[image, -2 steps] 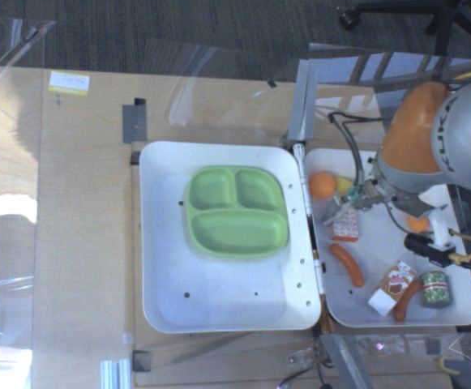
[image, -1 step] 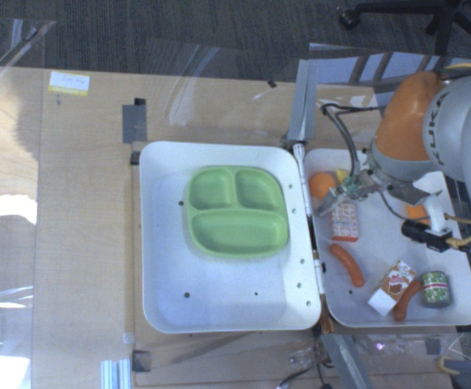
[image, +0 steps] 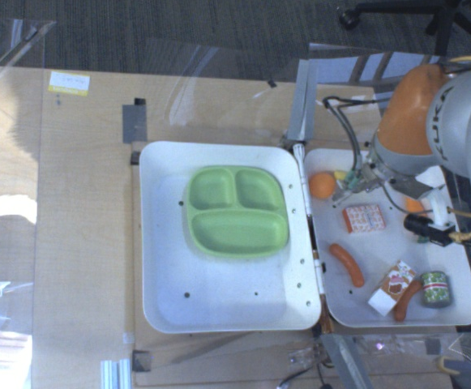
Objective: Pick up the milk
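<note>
**Milk carton lies low in the right bin, arm parked above**

The left bin (image: 162, 298) holds 1 green divided plate (image: 237, 211). The right bin (image: 462, 294) carries the clutter. The arm (image: 430, 120) fills the upper right; its gripper (image: 357, 178) sits near an orange (image: 323, 185), and whether it is parted or closed is hidden. The milk (image: 392, 287), a small carton at lower right, touches a sausage (image: 407, 298). It is likely light, thin-walled and crushable: pinch its flat sides gently.

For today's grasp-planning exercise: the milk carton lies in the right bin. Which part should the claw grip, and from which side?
Come straight down from above, since the milk carton lies flat on its side in the right bin. Probably grip it by its two short ends, as a sausage lies against one long side and leaves little room there.
</note>
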Controlling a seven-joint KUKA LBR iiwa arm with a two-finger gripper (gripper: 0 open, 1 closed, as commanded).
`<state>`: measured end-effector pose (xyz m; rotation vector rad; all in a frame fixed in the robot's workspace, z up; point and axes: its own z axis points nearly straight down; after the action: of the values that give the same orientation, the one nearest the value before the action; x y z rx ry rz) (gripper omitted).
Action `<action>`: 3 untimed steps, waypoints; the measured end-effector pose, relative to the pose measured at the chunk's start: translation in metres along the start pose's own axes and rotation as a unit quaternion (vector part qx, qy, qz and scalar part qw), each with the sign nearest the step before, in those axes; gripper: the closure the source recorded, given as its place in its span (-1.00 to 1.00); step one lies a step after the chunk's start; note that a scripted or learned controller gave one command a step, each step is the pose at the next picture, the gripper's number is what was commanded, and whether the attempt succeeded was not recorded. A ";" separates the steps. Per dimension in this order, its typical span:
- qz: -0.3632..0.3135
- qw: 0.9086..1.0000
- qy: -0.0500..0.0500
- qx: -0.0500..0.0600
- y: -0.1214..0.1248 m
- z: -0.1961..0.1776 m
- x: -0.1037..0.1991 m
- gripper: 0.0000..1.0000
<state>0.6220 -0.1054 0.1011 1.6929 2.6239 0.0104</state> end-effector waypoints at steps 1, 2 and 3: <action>0.000 1.000 0.003 0.004 -0.002 0.002 0.001 -1.00; -0.047 0.999 0.002 0.003 -0.061 0.011 0.010 -1.00; -0.093 0.996 0.005 0.004 -0.019 0.013 -0.014 -1.00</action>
<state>0.6107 -0.1257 0.0876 1.4456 2.7811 0.0041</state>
